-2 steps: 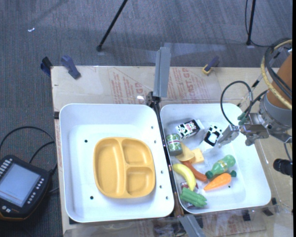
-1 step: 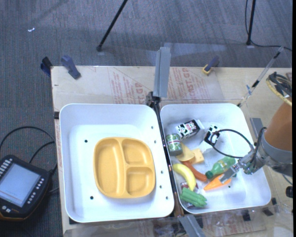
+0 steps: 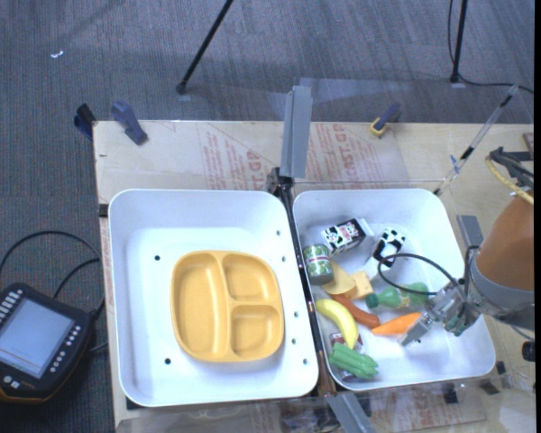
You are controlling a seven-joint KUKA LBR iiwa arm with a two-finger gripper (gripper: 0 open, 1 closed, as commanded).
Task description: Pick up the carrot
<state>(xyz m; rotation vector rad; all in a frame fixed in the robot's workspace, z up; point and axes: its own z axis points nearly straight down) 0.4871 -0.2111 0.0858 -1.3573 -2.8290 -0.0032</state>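
The carrot [image 3: 397, 325] is a short orange piece lying flat near the front of the right bin [image 3: 433, 207], pointing left and a little down. My gripper [image 3: 418, 331] reaches in from the right and sits low over the bin floor, right at the carrot's right end. The tool's body hides the contact, so I cannot tell if it touches the carrot. The arm's orange band [image 3: 514, 246] rises at the bin's right edge.
Crowded left of the carrot are a red-orange stick [image 3: 362, 314], a banana [image 3: 337, 320], a green toy [image 3: 354, 361] and a green vegetable [image 3: 399, 297]. A can [image 3: 317, 262] and cow-patterned boxes [image 3: 344, 234] lie behind. The left bin [image 3: 135, 242] holds a yellow divided plate [image 3: 227, 305].
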